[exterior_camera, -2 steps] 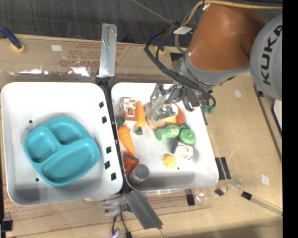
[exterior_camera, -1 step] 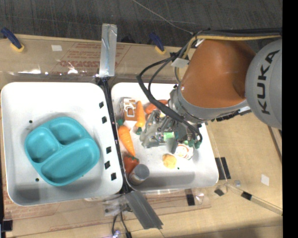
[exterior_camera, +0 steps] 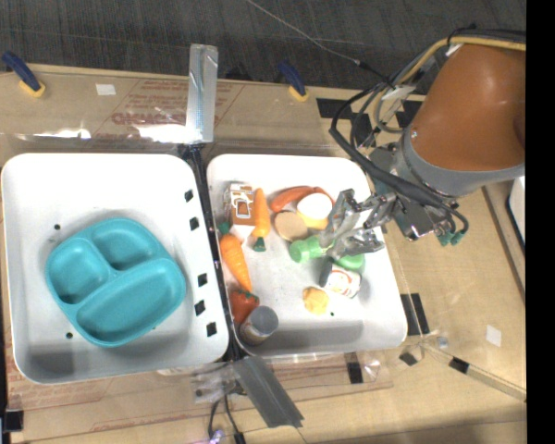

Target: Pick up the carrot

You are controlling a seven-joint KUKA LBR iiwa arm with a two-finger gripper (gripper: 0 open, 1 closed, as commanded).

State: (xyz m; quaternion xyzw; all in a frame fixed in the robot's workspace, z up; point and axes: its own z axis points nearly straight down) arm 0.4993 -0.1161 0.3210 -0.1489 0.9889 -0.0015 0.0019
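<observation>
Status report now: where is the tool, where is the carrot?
Tool low in right bin, over toy food. Carrot lies free at left wall. Nothing between them.

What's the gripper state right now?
Gripper: over the right bin, nothing visibly held; open or closed cannot be told. Carrot untouched.

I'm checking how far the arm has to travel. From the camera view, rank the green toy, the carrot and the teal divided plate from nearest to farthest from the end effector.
1. Green toy: in the right bin, just left of the end effector.
2. Carrot: near the right bin's left wall.
3. Teal divided plate: in the left bin, farthest.
</observation>
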